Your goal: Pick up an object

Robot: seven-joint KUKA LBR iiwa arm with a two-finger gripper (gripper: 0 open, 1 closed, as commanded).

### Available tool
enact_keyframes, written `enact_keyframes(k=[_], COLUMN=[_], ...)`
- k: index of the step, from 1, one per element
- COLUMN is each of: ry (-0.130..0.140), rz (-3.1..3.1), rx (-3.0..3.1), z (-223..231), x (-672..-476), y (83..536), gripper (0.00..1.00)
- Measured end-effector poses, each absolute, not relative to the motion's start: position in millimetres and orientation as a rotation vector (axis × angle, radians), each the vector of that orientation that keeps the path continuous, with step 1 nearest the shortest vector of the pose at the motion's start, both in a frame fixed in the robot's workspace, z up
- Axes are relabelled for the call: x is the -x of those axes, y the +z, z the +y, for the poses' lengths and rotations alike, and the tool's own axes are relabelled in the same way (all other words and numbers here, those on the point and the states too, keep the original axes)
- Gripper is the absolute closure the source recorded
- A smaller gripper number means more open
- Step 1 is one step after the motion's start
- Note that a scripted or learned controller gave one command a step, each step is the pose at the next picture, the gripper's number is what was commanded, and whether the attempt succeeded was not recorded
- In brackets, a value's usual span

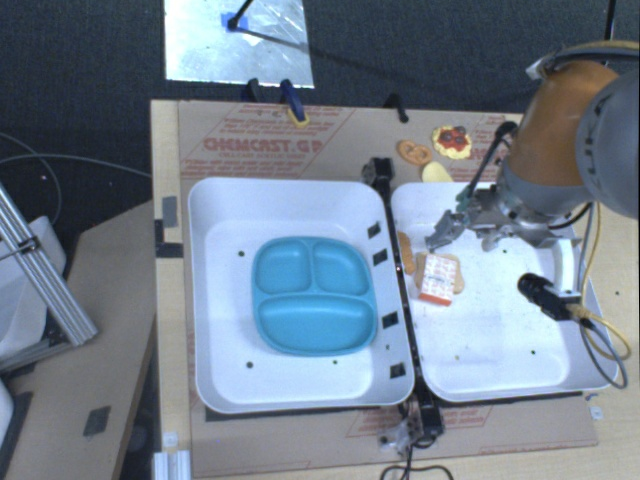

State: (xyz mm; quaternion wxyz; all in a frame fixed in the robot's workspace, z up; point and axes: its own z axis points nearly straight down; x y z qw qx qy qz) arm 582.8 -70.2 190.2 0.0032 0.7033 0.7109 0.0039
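In the right bin (500,363), near its left wall, a small orange-and-white box (436,279) lies flat. A tan slice (459,274) pokes out from under the box's right side. Along the bin's left wall lies a thin brown piece (405,253). My gripper (443,232) hangs over the upper left part of this bin, just above and slightly right of the box, pointing down and to the left. Nothing can be seen held in it.
The left bin (225,218) holds a blue divided plate (312,296). Behind the right bin, on the cardboard, lie a toy pizza (452,142), a cookie (412,152) and a pale yellow piece (436,173). A black part (545,298) with cable hangs over the right bin's right side.
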Motion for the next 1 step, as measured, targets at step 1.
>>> enact_keyframes(k=[1], ry=[0.002], rz=[2.244], rx=[-2.208], z=[59.7], x=[-519.2], y=[183.8], gripper=[0.00])
